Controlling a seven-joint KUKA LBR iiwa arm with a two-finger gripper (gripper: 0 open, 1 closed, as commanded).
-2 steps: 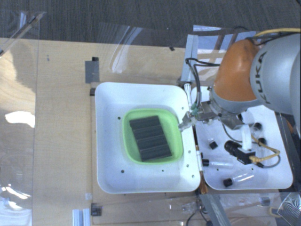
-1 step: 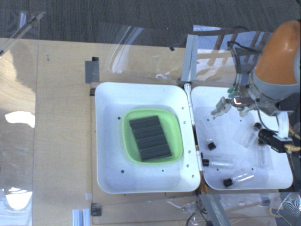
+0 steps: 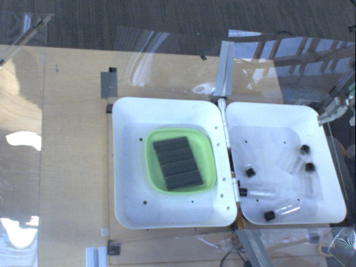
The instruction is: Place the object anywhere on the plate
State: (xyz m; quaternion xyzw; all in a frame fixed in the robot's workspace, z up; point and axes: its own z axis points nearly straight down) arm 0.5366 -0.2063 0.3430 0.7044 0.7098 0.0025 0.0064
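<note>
A square lime-green plate [image 3: 207, 168] rests in the middle of the left white bin [image 3: 127, 166]. On the plate lies a dark grey ridged rectangular block [image 3: 177, 163], flat and turned slightly off square, well inside the rim. The right white bin [image 3: 267, 118] holds several clear plastic tubes with black caps, among them one [image 3: 297, 159] near its right wall, one [image 3: 258, 193] near the divider and one [image 3: 282, 210] at the front.
A metal bracket [image 3: 225, 71] stands behind the seam between the bins. A small dark clamp [image 3: 109, 83] sits on the wooden bench behind the left bin. Clear plastic sheeting covers the bench to the left. A pale fitting [image 3: 329, 113] overhangs the right bin's far right corner.
</note>
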